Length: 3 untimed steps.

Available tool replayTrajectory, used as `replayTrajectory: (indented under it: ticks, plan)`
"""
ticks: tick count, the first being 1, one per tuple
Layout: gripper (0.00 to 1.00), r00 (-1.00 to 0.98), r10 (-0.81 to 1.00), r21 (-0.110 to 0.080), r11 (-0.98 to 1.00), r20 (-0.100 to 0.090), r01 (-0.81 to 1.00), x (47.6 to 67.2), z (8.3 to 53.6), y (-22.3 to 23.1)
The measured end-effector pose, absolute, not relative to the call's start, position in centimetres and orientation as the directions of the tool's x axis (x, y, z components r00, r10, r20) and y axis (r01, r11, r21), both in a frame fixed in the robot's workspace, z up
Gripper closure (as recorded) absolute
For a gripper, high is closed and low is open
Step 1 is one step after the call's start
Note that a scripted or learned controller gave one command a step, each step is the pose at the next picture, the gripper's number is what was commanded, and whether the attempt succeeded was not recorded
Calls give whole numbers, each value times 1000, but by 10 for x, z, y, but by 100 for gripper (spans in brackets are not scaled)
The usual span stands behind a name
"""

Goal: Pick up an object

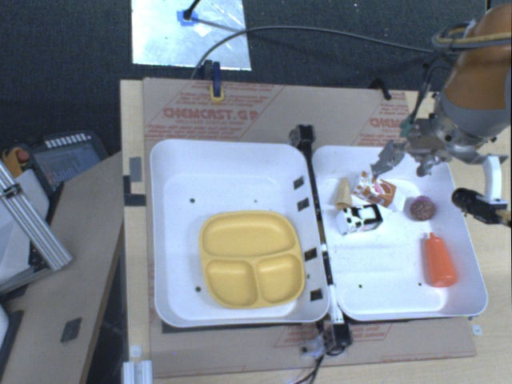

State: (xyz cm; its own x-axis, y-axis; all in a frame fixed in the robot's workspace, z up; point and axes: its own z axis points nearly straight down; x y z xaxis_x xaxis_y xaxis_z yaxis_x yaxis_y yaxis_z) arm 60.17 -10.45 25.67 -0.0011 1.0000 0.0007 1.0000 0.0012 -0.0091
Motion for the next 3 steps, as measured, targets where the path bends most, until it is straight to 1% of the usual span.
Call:
replayTrajectory:
  ticks: [1,3]
  plan:
    - [0,-3,1000,1,3,0,1000,604,263,-104]
    - [0,-1,1000,-2,1,0,1000,595,171,-98]
